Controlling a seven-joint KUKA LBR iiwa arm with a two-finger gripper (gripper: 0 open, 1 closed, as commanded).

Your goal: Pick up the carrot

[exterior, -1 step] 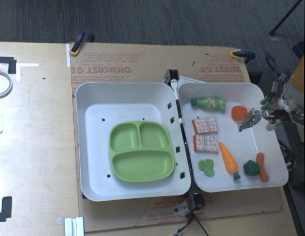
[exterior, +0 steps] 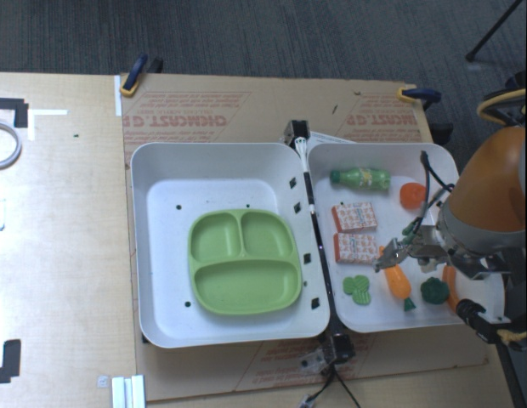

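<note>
The pincer [exterior: 389, 260] is hovering, fingers apart, just above the carrot [exterior: 399, 282]; two red cartons [exterior: 355, 232] are crowding its left, broccoli [exterior: 434, 291] sitting right.

Grey arm with orange band [exterior: 500, 185] cut off at the right edge, hiding the right white bin's [exterior: 374, 317] far wall, small orange piece [exterior: 450, 280] half covered, gripper fingers too small to read

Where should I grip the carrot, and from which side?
Probably across the middle of the orange body, coming straight down. The carrot lies flat in the right bin, long axis running up-left to down-right, green top at the lower end. Close across its narrow width. The gripper sits at its upper end; the broccoli lies close on the right.
</note>
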